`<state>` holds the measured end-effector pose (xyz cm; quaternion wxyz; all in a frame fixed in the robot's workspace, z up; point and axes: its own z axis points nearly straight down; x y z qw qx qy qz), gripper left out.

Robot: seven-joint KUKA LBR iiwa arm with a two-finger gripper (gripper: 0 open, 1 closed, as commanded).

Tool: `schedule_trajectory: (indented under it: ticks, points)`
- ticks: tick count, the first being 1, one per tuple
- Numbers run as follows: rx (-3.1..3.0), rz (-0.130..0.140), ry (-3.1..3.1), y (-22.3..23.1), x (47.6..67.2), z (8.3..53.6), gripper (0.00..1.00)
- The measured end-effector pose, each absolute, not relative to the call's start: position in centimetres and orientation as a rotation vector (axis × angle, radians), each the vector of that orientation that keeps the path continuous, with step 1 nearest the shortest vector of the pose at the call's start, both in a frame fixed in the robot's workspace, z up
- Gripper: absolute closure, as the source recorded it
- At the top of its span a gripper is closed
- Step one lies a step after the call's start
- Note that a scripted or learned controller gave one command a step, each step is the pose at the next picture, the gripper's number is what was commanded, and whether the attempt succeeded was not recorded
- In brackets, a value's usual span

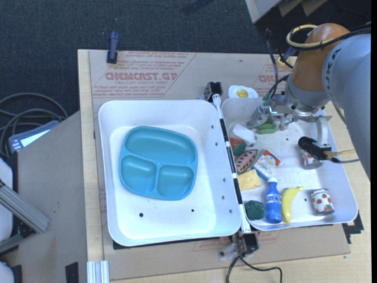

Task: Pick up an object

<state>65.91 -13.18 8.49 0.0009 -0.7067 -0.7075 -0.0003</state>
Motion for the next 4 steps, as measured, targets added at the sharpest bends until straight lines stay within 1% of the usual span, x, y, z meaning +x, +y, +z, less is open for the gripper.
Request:
schedule_trajectory:
  ticks: [1, 2, 3, 4]
  points:
    - [-2.224, 0.000, -2.223, -17.9, 66.0, 8.5, 0.00]
    - [-2.222, 0.002, -2.223, -17.9, 65.9, 9.6, 1.00]
    - [-2.217, 0.015, -2.218, -12.4, 66.3, 8.9, 1.00]
    - [-2.220, -0.002, -2.223, -7.3, 59.2, 18.6, 1.00]
